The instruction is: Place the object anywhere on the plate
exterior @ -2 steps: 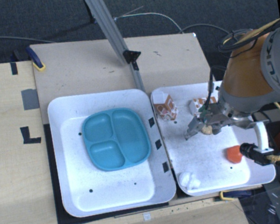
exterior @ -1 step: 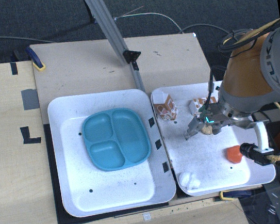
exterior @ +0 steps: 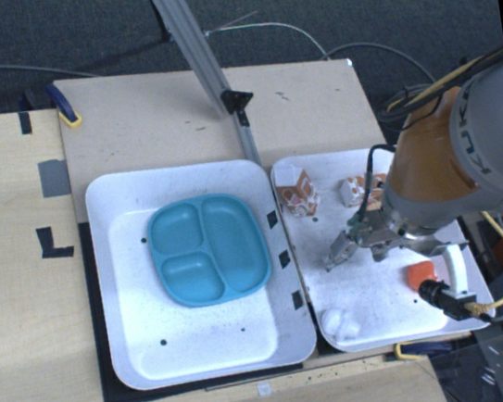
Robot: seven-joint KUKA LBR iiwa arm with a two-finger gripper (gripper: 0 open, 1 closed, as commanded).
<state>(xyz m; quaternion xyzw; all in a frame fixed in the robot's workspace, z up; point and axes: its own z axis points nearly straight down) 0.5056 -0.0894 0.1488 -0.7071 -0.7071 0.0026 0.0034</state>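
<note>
On the left we see the left bin [exterior: 134,353] with the blue plate [exterior: 209,248] lying in it. The plate has three compartments, and as far as we can make out nothing sits in any of them, so we judge the placing has not been done. The plate lies toward the upper part of its bin, near the wall shared with the right bin [exterior: 383,326].

Moving right, several small things lie in the right bin: a brown and white patterned object [exterior: 300,195] near its upper left corner, a small white lump [exterior: 338,324] at its lower left, a pale object [exterior: 355,190] by the arm, and an orange piece [exterior: 419,273] partly tucked under the arm at the lower right. We cannot say which of them the task means.

The gripper [exterior: 341,249] reaches down toward the floor of the right bin, roughly in the middle. We cannot tell whether its jaws are open or closed, and we see nothing between them. The patterned object lies above and a little left of the gripper, apart from it; the white lump lies below, also apart.

So we judge the whole task is still ahead: pick something up, carry it left over the wall, and set it on the plate.
</note>
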